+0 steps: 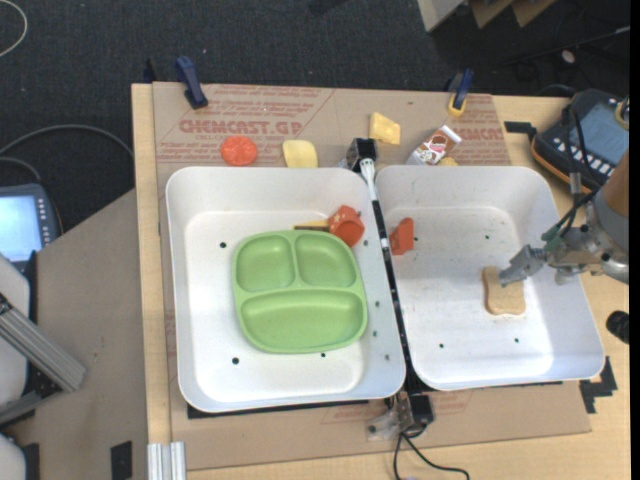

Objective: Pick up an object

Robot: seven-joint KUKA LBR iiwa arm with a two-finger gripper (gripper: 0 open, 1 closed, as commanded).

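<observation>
Green plate (298, 293) fills the left bin (190, 298); pincer (522, 268) (grip unclear) touches bread (505, 297) near the right bin's (470, 368) edge.

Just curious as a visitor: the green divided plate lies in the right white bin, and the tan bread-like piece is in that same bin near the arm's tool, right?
Not quite. The camera view shows the green divided plate in the left white bin; the tan bread-like piece is in the right white bin near the tool.

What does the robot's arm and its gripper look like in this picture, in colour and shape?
The grey metal two-finger gripper has slim, angular grey fingers with a dull metallic look. Behind it sits a blocky grey wrist part with thin dark cables running up along it. The rest of the arm is cut off at the picture's right edge.
</observation>
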